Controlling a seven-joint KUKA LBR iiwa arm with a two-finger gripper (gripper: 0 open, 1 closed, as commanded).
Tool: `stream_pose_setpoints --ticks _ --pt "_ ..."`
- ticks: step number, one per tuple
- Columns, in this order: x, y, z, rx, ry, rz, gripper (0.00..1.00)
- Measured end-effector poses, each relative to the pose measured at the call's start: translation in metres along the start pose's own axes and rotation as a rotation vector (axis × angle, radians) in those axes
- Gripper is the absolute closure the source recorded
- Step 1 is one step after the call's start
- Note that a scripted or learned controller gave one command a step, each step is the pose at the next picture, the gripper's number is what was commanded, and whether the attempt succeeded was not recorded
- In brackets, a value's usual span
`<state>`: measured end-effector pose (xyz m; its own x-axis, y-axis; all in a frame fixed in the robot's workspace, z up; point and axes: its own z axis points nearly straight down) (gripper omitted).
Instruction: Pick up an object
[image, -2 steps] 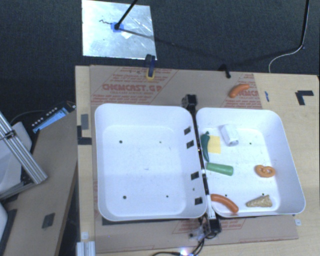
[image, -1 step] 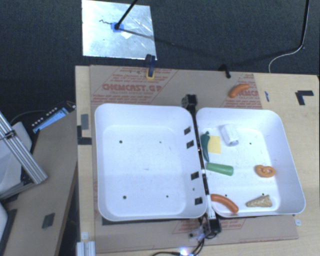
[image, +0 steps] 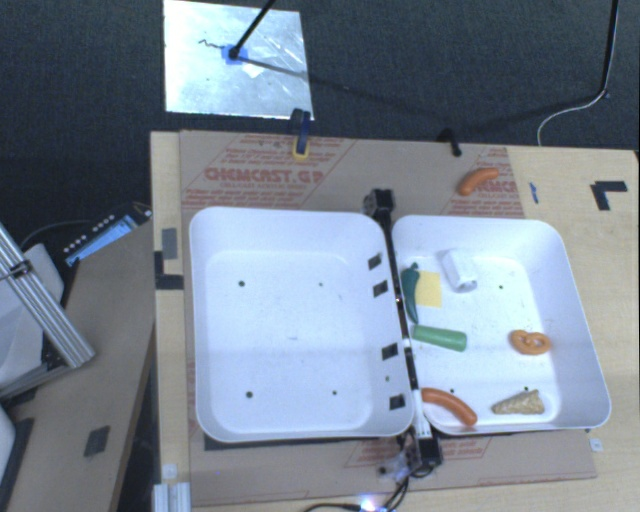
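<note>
From above, the right bin (image: 575, 300) holds a yellow block (image: 428, 289) and a white cylinder (image: 459, 270) near its far left corner, a green cylinder (image: 439, 338) by the left wall, a pretzel (image: 530, 343) toward the right wall, and an orange sausage (image: 449, 405) and a tan wedge (image: 519, 403) along the near edge. A second orange sausage (image: 477, 181) lies on the bench (image: 330, 170) beyond the bin's far edge, well apart from the left bin (image: 290, 330).

Red print reading "CHEMCAST GP" stands on the brown protective sheet (image: 262, 170) behind the bins; smaller lines are illegible.
</note>
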<state>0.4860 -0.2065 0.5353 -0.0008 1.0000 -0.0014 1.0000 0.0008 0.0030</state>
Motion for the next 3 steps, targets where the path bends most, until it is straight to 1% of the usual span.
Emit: stream_pose_setpoints --ticks 1,2,3 --pt "0.092 0.001 0.0 -0.001 0.003 -0.013 1.0" --pt "0.016 0.0 0.0 -0.001 -0.002 0.006 1.0" --pt "-0.001 0.0 0.0 -0.001 -0.001 0.001 1.0"
